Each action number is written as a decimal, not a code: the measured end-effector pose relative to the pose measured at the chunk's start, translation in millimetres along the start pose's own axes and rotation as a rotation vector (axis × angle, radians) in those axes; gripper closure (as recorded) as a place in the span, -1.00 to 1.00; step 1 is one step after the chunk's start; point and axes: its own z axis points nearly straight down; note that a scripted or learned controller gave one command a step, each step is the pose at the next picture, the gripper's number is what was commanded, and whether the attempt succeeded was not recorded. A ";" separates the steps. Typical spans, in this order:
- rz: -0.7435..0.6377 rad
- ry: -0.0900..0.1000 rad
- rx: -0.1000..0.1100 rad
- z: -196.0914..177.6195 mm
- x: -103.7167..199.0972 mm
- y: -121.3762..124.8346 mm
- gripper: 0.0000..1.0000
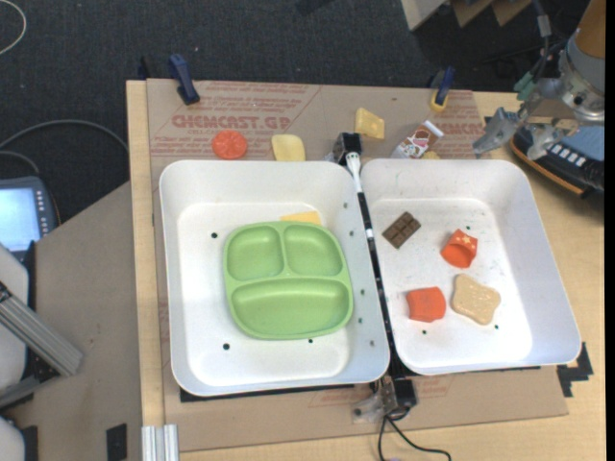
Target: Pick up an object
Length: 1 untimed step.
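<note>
The right bin (pixel 538 257) holds a brown chocolate square (pixel 401 229), a red-orange cup-like piece (pixel 460 249), an orange-red block (pixel 426 304) and a tan toast slice (pixel 476 300). In the left bin (pixel 183 257) lies a green divided plate (pixel 286 279), with a yellow slice (pixel 302 218) peeking out behind it. My gripper (pixel 495 131) hangs outside the bins, above the far right corner of the right bin, well away from every object. Nothing is seen in it.
On the cardboard behind the bins lie an orange disc (pixel 230 145), two yellow pieces (pixel 287 148) (pixel 369 123), a small wrapped packet (pixel 416 142) and a black-handled tool (pixel 348 147). Blue clamps (pixel 183 78) (pixel 441 86) hold the board's far edge.
</note>
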 end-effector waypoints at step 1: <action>0.006 0.003 0.014 109.5 -31.6 -73.0 -1.00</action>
